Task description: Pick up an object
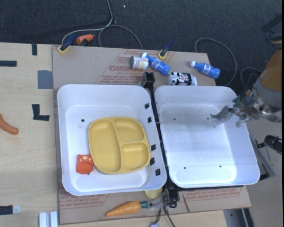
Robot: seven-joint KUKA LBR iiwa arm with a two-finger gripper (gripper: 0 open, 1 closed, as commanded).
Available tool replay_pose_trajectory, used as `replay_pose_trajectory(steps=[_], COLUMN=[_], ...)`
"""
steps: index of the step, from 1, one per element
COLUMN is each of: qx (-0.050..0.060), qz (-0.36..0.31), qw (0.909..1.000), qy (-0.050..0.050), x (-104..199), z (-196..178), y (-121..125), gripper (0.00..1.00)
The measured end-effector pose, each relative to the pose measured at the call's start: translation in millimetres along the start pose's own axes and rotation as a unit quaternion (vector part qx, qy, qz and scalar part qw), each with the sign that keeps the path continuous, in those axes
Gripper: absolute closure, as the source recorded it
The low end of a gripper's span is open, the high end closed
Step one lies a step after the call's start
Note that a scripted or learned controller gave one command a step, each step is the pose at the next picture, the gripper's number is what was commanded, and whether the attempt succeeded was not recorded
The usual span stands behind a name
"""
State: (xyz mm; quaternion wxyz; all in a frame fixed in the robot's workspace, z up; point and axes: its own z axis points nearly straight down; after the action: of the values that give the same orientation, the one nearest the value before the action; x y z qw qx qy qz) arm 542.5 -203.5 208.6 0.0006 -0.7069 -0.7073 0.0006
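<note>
Carrot [124,208]: lies on the tabletop [19,174] outside the bins, just past the near edge of the left bin [66,126]; beyond easy reach for a pick.
Orange block [84,164]: sits in the left bin's near-left corner, touching the yellow divided plate [118,143]. It is the likeliest thing to lift, in my judgement.
Block relative to claw: well apart, across the divider between the bins, to the camera's left and nearer than the claw.
Right bin [199,174]: the claw [217,118] hangs over its far-right part, pale fingers pointing left.
Claw state: I cannot tell whether it is spread or closed; nothing is visibly gripped.
Risk: if it descends where it is, it would probably close on bare bin floor, since no object lies beneath it.
Second risk: reaching for the block, a finger could strike the plate's rim or the bin wall, because the block is wedged between them.
Bottles [158,65]: on the cardboard beyond both bins, outside them.
</note>
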Motion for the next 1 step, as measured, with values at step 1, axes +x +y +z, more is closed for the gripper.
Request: replay_pose_trajectory(steps=[1], qx=[0.0], qz=[-0.004], qw=[1.0], qy=[0.001], x=[71.8], z=[29.4], y=[45.9], gripper=[0.0])
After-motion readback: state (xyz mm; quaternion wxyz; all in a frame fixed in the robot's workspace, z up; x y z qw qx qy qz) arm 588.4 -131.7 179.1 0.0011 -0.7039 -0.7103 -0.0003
